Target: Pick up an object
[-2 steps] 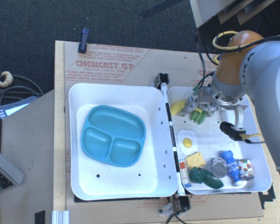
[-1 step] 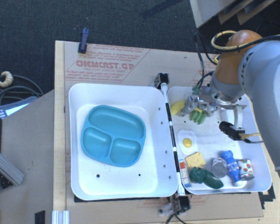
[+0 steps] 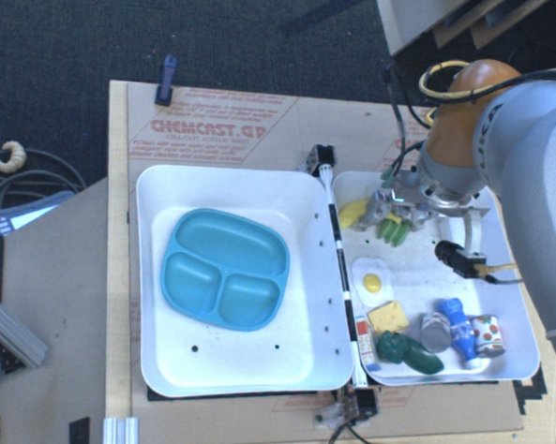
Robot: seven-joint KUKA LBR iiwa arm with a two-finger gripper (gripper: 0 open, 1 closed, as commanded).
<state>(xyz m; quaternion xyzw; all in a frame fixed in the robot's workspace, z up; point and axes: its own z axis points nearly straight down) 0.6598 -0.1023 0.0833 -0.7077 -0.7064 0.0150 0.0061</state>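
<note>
The left bin holds a blue divided plate, lying flat at its middle. The right bin holds the loose things. At its far left, a yellow fruit and a green vegetable lie just beside the gripper. Whether the gripper has closed on anything cannot be told. Nearer lie a fried egg, a yellow cracker, a dark green lump, a silver can, a blue bottle and a red and white can. Both bins rest on printed cardboard. Dark carpet lies beyond, with cables at left.
</note>
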